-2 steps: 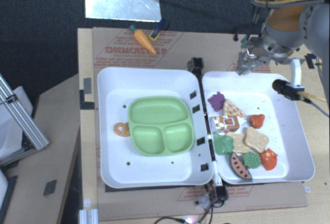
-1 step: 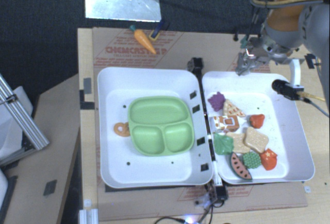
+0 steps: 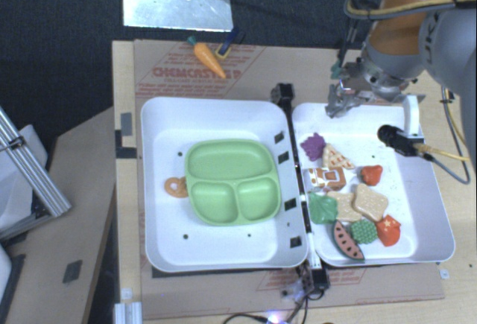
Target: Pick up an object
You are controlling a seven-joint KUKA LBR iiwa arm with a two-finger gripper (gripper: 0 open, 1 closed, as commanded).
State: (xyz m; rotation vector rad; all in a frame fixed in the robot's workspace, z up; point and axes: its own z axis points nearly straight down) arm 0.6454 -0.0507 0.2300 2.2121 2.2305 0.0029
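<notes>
- End effector (image 3: pixel 339 101) first: it's hanging over the back edge of the right bin (image 3: pixel 425 188), nothing gripped as far as I can see, and honestly I can't tell if it's spread or pinched from this angle.
- Now left to right, using the right bin as the reference: well left of it sits the left bin (image 3: pixel 160 166) with a green divided tray (image 3: pixel 231 181) and a small pretzel (image 3: pixel 176 187) touching the tray's left side.
- Behind that, out on the bench (image 3: pixel 246 65), there's a toy carrot (image 3: pixel 209 59).
- Inside the right bin the toy food is bunched along its left half: purple grapes (image 3: pixel 314 144) nearest the end effector, then a waffle piece (image 3: pixel 337 159), toast (image 3: pixel 370 201), watermelon slice (image 3: pixel 348 240).
- My guess for a clean pick: go for the grapes, since they sit a bit apart from the pile, come straight down, and stay off the bin wall.
</notes>
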